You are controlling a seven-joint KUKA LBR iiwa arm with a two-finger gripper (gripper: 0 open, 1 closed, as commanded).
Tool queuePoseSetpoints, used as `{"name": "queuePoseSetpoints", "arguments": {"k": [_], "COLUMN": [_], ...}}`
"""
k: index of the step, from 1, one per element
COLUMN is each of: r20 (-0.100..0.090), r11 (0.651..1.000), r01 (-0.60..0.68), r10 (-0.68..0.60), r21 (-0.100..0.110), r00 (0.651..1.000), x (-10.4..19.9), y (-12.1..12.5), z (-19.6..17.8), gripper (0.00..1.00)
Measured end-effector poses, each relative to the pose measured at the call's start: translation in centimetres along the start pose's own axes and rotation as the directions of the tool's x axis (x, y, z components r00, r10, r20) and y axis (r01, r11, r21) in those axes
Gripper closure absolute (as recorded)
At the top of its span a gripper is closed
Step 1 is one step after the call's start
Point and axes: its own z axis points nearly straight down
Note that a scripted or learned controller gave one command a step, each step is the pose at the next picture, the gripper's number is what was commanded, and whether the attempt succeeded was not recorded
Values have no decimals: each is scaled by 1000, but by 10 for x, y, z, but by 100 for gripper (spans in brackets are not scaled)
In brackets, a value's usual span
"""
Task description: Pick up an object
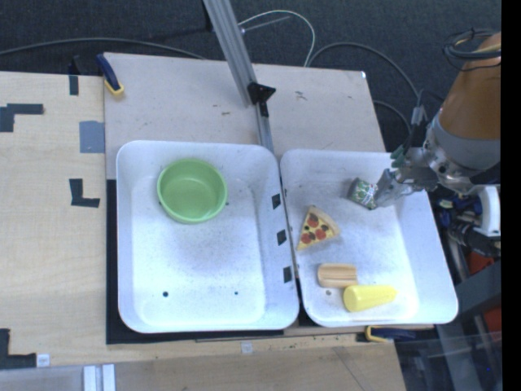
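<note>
A small grey-green can (361, 191) lies in the upper part of the right bin (423, 251). My gripper (383, 189) comes in from the right and sits right against the can's right side, low over the bin floor. Whether the can is in its grasp I cannot tell. Further down the same bin are a toy pizza slice (317, 227), a tan roll-shaped piece (336, 275) and a yellow cup-like piece (369, 297) near the front edge. A green bowl (192, 190) stands in the upper left of the left bin (203, 292).
A slanted metal pole (236, 47) runs down from the top to the seam between the bins. Cables (326, 51) lie on the bench behind the right bin. A blue and yellow clamp (109, 74) sits at the bench's back left corner.
</note>
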Motion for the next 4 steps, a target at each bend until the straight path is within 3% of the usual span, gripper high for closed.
{"name": "queuePoseSetpoints", "arguments": {"k": [3, 4], "r20": [0, 0], "r11": [1000, 1000], "r01": [1, -1], "r10": [-1, 1], "r21": [1, 1], "r00": [1000, 1000], "x": [179, 223], "y": [40, 56], "z": [20, 18], "gripper": [100, 100]}}
